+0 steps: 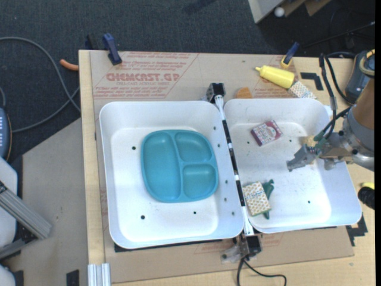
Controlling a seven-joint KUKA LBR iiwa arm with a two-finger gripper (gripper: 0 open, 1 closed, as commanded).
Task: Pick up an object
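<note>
The right bin (333, 216) holds a maroon-and-pink packet (266, 132) near its far side. A pale patterned packet (256, 198) lies at its front left corner, with a small dark green piece (268, 189) touching its right edge. My gripper (299, 152) hangs over the middle right of this bin, reaching in from the right. Its fingers are spread and nothing sits between them. It is to the right of and below the maroon packet, and apart from it.
A teal divided plate (178, 164) lies in the left bin (119, 219). Behind the right bin, on the cardboard-covered bench, are a yellow bottle-shaped object (275, 75) and a small orange piece (243, 92). Blue clamps (111, 48) grip the bench's far edge.
</note>
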